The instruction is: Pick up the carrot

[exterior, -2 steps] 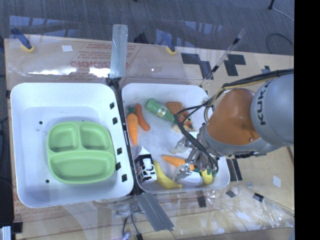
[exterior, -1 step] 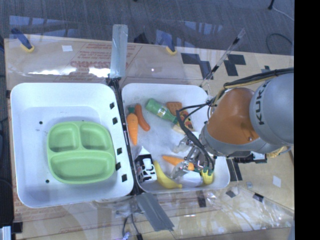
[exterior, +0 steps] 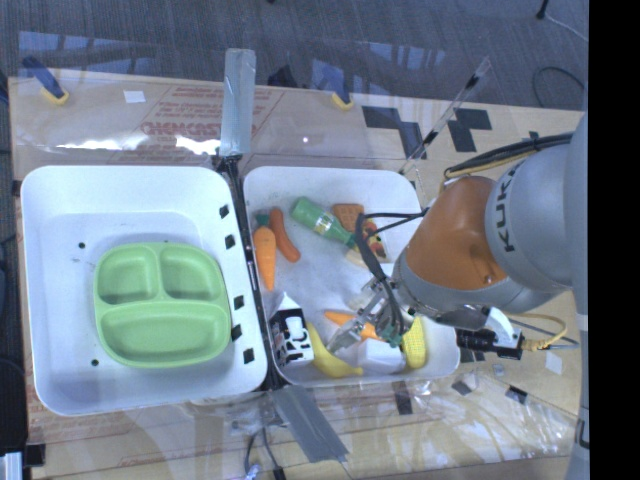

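A long orange carrot [exterior: 265, 255] lies against the left wall of the right bin [exterior: 330, 180]. A shorter orange-red carrot [exterior: 285, 236] lies slanted beside it. My gripper [exterior: 363, 326] is low over the front of the right bin, well to the right of both carrots and apart from them. Its fingers [exterior: 343, 339] stand open, with a small orange piece [exterior: 343, 317] under them, between the banana [exterior: 335, 360] and the corn cob [exterior: 413, 343]. The arm's orange band [exterior: 455, 243] covers the bin's right side.
A green bottle [exterior: 320, 218] and an orange-brown item [exterior: 349, 214] lie at the back of the right bin. A black and white block [exterior: 289, 336] sits at its front left corner. The left bin [exterior: 50, 268] holds a green divided plate [exterior: 160, 303].
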### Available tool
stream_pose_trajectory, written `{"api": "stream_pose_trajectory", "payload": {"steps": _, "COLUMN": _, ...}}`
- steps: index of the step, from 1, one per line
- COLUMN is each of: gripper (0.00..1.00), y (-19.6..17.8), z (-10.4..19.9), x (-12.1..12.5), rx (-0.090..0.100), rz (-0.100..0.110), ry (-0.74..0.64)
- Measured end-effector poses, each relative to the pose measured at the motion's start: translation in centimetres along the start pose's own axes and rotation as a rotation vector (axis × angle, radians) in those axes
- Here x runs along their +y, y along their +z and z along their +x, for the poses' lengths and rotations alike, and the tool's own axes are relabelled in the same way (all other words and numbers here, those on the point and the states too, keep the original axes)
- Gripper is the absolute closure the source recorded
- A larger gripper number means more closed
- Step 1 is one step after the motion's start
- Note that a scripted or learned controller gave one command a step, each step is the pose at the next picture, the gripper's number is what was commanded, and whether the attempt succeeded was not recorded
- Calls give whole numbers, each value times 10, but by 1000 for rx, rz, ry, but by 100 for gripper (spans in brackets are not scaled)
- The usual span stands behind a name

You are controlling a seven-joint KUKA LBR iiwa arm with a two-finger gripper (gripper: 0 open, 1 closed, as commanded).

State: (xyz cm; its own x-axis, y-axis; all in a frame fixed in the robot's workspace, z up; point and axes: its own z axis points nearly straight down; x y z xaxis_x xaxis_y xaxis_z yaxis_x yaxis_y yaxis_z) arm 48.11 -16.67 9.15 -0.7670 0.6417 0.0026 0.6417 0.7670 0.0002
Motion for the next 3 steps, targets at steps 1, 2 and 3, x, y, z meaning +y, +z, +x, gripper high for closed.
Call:
{"api": "stream_pose_trajectory", "payload": {"steps": 1, "gripper": 0, "y": 0, "z": 41, "x": 41, "rx": -6, "rz": 5, "ry": 296}}
{"api": "stream_pose_trajectory", "payload": {"steps": 2, "gripper": 100, "y": -9, "z": 42, "x": 43, "rx": -2, "rz": 3, "ry": 287}}
{"api": "stream_pose_trajectory", "payload": {"steps": 3, "gripper": 100, "y": -128, "z": 23, "x": 38, "rx": -5, "rz": -4, "ry": 652}}
